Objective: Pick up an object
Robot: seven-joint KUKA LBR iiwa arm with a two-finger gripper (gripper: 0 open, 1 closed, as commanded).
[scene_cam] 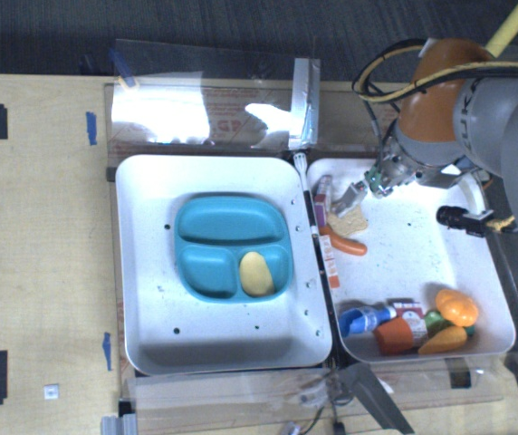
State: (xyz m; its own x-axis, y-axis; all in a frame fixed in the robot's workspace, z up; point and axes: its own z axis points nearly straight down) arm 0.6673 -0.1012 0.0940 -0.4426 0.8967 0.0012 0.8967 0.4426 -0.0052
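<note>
Red-and-white label [408, 313], print blurred, beside blue bottle [360, 320].

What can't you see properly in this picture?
- Gripper: small and blurred in the camera view, so whether it holds anything is unclear.
- Pale flat thing under it: too blurry to name.
- Toy pile in the right bin's near corner: pieces overlap, hiding parts of each other.
- Arm: cut off by the right edge.
- Yellow lump on the blue tray: too small to identify.
</note>
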